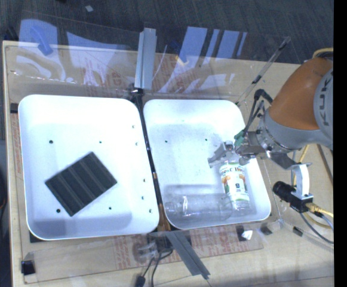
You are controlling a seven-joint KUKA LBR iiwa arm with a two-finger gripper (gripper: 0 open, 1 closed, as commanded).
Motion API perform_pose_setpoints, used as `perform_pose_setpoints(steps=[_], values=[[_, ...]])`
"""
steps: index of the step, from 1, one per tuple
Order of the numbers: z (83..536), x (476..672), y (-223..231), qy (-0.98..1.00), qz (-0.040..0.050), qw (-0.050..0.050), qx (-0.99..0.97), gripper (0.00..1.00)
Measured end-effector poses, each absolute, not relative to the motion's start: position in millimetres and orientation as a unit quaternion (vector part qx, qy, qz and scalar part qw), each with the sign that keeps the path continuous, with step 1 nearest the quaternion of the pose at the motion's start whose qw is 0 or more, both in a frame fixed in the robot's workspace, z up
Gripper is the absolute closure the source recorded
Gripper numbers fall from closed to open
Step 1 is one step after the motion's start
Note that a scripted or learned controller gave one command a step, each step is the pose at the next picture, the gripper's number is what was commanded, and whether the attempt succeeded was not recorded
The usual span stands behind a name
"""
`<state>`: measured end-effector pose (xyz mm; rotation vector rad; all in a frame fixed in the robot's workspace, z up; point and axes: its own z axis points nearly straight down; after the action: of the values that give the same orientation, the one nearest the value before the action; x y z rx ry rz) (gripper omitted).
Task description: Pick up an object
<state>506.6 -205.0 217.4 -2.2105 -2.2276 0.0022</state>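
Note:
My gripper [226, 155] hangs over the right side of the right bin [185, 121], its metal fingers pointing left just above a small bottle. That bottle [235, 186] has a white label with orange and green print and lies lengthwise near the bin's right wall. A clear plastic bottle [198, 204] lies on its side along the bin's front edge. In the left bin [48, 115] rests a dark ribbed rectangular pad [80, 183], turned at an angle. Nothing shows between the fingers.
A clear plastic guard [143, 55] with a grey post stands behind both bins. Cables and a black connector [291, 195] hang off the arm at the right of the right bin. A metal bracket [182, 253] juts out at the front.

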Motion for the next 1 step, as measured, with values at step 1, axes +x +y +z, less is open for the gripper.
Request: perform_pose_setpoints(steps=[1], values=[[144.6, 535.5, -210.0, -0.662, 0.0015, 0.003, -0.75, 0.0]])
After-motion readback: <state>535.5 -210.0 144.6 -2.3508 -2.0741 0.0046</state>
